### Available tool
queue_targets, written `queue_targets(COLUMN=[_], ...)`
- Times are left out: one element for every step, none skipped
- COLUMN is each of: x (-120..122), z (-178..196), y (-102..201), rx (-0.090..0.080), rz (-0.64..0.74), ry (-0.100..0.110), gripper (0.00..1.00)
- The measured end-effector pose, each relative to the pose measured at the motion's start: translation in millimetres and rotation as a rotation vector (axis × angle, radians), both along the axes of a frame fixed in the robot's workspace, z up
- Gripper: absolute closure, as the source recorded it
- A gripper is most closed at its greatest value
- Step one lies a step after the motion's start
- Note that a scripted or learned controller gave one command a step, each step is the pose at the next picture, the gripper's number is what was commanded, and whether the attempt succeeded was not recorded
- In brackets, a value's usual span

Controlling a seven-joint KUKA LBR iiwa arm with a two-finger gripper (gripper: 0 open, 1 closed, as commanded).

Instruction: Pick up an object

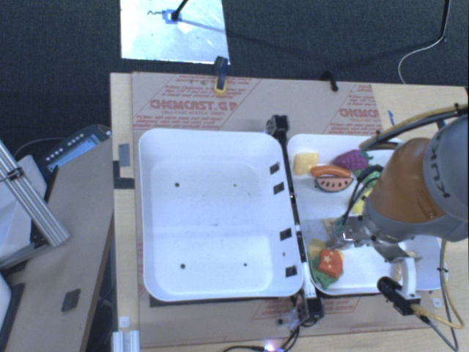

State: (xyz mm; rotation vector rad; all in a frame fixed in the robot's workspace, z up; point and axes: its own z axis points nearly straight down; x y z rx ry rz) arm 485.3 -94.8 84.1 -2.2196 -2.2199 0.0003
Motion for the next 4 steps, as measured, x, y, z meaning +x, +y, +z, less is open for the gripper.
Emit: queue_targets(x=[20,35,114,189], z=[0,1,1,108], y=[-6,-37,0,24], rx=[-0.002,-0.004,-0.001,-0.003], rz=[0.003,0.000,0.009,0.009], ry=[-0.004,-0.005,-0.008,-0.020], gripper=[1.00,1.00,1.00,1.00])
